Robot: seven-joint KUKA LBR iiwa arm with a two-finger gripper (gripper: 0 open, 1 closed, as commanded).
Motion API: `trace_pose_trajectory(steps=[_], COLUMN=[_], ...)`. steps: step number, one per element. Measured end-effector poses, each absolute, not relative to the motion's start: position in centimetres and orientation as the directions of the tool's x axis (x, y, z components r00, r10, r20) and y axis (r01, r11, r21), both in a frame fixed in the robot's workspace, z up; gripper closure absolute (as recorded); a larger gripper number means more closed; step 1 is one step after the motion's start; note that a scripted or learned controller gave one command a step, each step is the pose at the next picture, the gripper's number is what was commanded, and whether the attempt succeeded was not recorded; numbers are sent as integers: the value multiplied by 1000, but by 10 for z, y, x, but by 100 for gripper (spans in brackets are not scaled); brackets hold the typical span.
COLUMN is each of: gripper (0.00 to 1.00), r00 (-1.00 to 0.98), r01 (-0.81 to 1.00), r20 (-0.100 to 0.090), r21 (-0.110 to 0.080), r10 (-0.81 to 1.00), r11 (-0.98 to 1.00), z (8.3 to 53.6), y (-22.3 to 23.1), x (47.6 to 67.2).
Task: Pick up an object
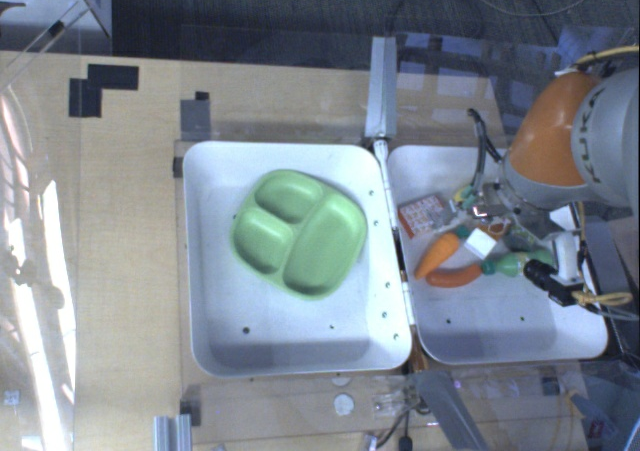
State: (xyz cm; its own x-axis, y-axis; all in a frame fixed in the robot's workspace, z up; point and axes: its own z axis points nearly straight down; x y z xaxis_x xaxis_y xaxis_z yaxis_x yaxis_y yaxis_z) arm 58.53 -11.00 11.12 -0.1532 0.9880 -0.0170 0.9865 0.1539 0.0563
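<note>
- Your tool sits low in the right bin; grip state unreadable
- Orange carrot lies just below-left of it
- Green divided plate rests in the left bin

The arm is showing a rounded grey casing with a glossy orange band just above the end effector. A thin black cable is looping beside the band. The end effector is looking dark and metallic, with small white and green parts clustering around it.
</note>
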Motion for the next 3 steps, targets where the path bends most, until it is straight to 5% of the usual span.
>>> trace_pose_trajectory(steps=[3], gripper=[0], r00=[-337], r01=[941], r20=[-22], r21=[34], r10=[941], r11=[337], z=[103], y=[-146], x=[662])
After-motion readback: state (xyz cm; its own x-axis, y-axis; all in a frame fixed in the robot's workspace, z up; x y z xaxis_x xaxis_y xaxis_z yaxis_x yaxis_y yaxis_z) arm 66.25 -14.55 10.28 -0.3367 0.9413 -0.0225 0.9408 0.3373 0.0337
